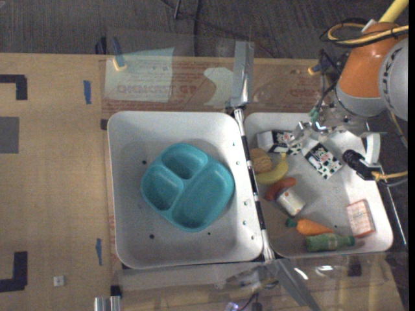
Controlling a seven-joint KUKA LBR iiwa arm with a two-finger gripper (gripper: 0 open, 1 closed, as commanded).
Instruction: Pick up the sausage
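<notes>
The sausage (279, 188) lies in the right bin (382, 238), toward that bin's left side, a short reddish-brown link resting flat on the white floor. Its long axis runs on a diagonal, one end pointing up and to the right in the camera view and the other down and to the left, so a two-finger grasp would probably need to close across that diagonal rather than along it. It sits crowded: the banana (275, 172) curves just above it, close enough that I cannot tell whether they touch, and a small white jar (290, 201) lies just beside its lower right, which leaves little free room on those flanks. A round tan item (260, 160) rests against the banana's upper left. Further down the bin lie a carrot (312, 227) and a green bottle (329, 241), near each other, with a pink box (360, 217) off to their right. The gripper (318, 127) hangs over the upper part of the same bin, well apart from the sausage, above some black-and-white patterned cards; how its jaws stand cannot be judged at this size. The left bin (130, 238) holds a teal divided plate (188, 186), likely unrelated to this pick.
</notes>
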